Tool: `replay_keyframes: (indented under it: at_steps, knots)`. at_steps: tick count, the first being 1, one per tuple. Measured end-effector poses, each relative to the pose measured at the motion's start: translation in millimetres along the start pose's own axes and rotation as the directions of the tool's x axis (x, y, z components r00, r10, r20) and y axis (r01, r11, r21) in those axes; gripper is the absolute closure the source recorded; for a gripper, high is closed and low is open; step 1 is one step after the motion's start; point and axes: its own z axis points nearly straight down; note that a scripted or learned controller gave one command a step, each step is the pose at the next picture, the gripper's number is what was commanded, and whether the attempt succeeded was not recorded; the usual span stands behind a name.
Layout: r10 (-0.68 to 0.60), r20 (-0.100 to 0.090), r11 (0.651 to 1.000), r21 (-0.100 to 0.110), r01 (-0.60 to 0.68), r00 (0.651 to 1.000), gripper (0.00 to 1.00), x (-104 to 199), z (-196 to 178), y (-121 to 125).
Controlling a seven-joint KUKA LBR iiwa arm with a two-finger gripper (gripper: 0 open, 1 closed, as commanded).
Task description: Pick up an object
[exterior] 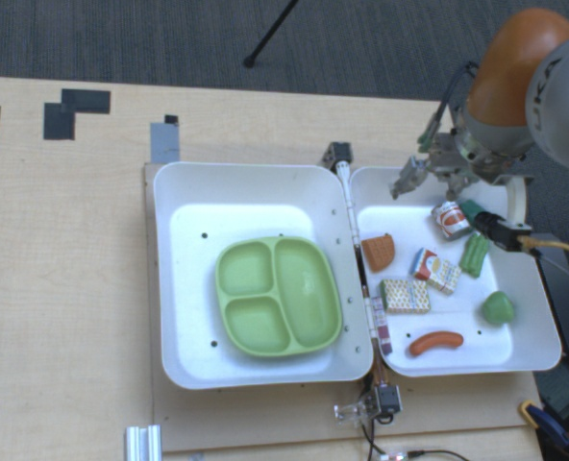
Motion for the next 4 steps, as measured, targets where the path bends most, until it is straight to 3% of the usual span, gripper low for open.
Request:
replay_keyframes:
  at_steps: [1,2,3,4]
  knots:
    - [0.002,0.001,1.0,-0.003,-0.002,1.0,0.0,7,103,-33]
    - [0.004,0.002,1.0,-0.005,-0.003,1.0,0.0,-1,102,-106]
    - [0.002,0.002,1.0,-0.011,-0.002,1.0,1.0,0,91,-104]
    - [0.0,0.0,1.0,0.0,0.0,1.0,1.0,36,4,-160]
